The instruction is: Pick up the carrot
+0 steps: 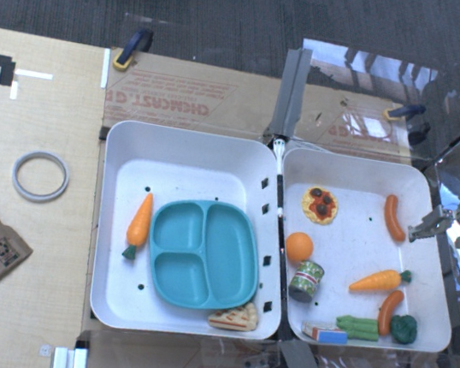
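The tool (pixel 428 226) hangs at the right bin's (pixel 362 168) right edge, whether released or clenched I cannot tell. One carrot (pixel 379 280) lies below and left of it, near a sausage (pixel 388 310) and broccoli (pixel 404 328) — another carrot (pixel 139 223) sits in the left bin (pixel 110 229), beside the teal tray (pixel 201 254). Cardboard (pixel 175 92) behind shows mirrored lettering, unreadable. An orange (pixel 299 246) and can (pixel 306 279) lie nearby.

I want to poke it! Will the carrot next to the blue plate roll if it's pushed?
Probably a bit: the carrot looks round and smooth, so it may roll in a curve because it tapers. It seems stiff, light plastic, maybe slippery.
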Robot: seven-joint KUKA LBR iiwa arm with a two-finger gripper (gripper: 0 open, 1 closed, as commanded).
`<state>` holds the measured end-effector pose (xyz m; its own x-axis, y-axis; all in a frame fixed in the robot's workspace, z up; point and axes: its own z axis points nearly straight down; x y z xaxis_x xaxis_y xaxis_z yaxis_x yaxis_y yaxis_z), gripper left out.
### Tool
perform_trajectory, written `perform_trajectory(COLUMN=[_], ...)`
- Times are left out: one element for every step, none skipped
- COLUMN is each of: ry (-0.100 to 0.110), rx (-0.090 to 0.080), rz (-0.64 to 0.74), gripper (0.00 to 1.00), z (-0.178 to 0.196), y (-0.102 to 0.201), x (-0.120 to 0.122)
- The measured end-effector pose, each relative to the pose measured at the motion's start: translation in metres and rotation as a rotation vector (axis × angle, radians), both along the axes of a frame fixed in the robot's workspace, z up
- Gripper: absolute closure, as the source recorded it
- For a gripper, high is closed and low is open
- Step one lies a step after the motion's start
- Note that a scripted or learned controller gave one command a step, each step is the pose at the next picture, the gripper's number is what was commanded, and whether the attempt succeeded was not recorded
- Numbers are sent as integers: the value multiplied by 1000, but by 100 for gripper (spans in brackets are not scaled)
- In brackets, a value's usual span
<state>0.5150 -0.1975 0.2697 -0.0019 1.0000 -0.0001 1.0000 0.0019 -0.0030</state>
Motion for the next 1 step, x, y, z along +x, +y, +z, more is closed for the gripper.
perform_trajectory(ry=[-1], rx=[1], rz=[157], gripper=[0], z=[-118], y=[-24], x=[3])
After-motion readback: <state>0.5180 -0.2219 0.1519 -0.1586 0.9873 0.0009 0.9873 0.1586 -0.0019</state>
